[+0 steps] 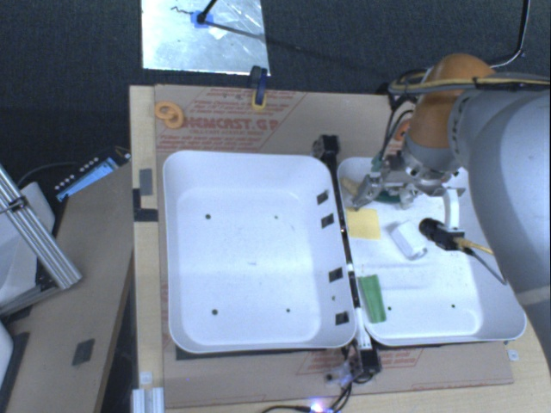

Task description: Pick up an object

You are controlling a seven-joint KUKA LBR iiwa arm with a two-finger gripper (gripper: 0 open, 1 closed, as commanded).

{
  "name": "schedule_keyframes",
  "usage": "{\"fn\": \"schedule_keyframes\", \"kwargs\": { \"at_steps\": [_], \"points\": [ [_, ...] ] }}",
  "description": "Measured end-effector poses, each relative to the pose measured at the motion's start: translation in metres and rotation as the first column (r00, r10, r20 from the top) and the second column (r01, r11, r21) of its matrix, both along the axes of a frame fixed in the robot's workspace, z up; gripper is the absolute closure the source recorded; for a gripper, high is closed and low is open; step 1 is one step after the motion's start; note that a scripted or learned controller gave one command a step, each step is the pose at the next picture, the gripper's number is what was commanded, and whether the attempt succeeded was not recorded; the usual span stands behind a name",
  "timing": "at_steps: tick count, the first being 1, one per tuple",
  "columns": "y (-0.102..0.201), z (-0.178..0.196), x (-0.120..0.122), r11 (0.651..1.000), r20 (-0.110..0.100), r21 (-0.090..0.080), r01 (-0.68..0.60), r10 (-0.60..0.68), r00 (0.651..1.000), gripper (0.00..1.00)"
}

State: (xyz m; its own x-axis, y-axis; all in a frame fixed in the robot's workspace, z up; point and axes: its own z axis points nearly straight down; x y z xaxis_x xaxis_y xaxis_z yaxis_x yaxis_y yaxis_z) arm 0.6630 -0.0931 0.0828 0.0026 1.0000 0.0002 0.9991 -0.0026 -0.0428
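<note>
Right bin: yellow pad, white cylinder and green block are contained. End effector is positioned at its far-left corner; grip state cannot be told.

foil sheet | orange ring | blue-yellow clamp | brown cardboard base
</note>
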Motion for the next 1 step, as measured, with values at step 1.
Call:
{"fn": "schedule_keyframes", "kwargs": {
  "at_steps": [1],
  "points": [
    [-0.0005, 0.0082, -0.0028, 1.0, -0.002, 0.003, -0.007, 0.007, 1.0, 1.0]
  ]
}}
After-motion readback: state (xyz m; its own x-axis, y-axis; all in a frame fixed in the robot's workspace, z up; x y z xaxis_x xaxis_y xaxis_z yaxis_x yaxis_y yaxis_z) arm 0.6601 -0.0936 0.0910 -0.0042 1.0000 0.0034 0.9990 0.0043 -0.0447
